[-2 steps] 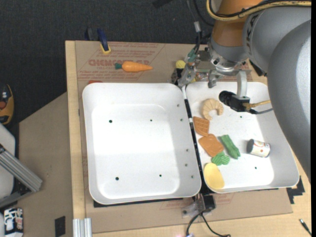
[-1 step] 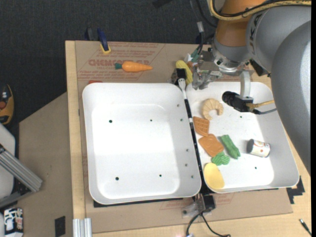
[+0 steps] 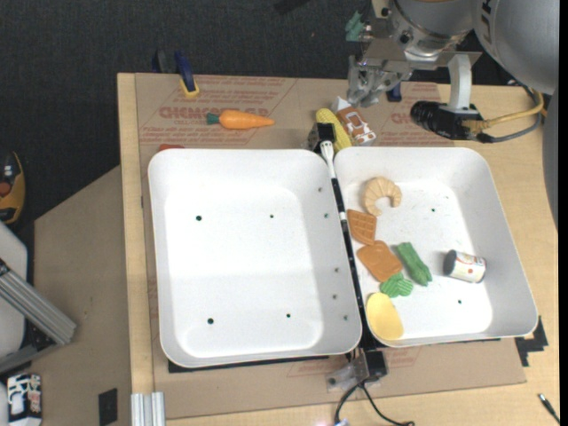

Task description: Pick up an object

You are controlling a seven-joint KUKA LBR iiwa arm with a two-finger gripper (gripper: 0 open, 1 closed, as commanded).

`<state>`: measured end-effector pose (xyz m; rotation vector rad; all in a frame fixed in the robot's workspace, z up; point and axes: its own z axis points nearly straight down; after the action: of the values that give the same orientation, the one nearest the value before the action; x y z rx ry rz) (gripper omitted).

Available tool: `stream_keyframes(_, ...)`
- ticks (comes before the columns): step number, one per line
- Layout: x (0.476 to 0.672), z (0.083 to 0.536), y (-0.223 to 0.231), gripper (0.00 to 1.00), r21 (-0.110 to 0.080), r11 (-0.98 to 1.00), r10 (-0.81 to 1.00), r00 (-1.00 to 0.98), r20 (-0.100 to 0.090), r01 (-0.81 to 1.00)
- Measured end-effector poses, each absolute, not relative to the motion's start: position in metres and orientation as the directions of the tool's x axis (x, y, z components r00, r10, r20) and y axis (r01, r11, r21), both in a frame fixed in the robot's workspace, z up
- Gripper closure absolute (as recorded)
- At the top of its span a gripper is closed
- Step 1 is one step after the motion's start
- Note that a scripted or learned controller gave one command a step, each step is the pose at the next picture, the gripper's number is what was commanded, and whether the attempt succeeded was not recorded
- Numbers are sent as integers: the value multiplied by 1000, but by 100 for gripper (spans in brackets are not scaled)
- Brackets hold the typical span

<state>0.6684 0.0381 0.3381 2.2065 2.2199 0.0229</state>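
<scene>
My gripper (image 3: 370, 89) hangs high over the bench's back edge, behind the right bin (image 3: 497, 211), and nothing shows in it. In that bin lie a tan croissant (image 3: 382, 193), two orange waffle-like pieces (image 3: 361, 226) (image 3: 380, 260), a green pickle (image 3: 414, 263), a small green piece (image 3: 397, 286), a pale yellow piece (image 3: 384, 317) and a small white can (image 3: 465, 266) on its side. The croissant lies well in front of and below the gripper.
The left bin (image 3: 169, 238) sits beside the right one. Behind the bins on the cardboard lie a carrot (image 3: 241, 120), a yellow banana-like piece (image 3: 327, 125) and a brown-and-white packet (image 3: 358, 128). A blue and yellow clamp (image 3: 185, 75) sits at the back left.
</scene>
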Motion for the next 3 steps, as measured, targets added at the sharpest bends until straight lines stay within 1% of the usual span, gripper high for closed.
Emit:
stream_keyframes(1, 665, 277, 87, 100, -8, 5, 1000, -5, 1, 1000)
stream_keyframes(2, 666, 292, 83, 100, -1, 2, 1000, -2, -1, 1000)
stream_keyframes(3, 666, 425, 198, 100, 19, 12, 1000, -13, 7, 1000)
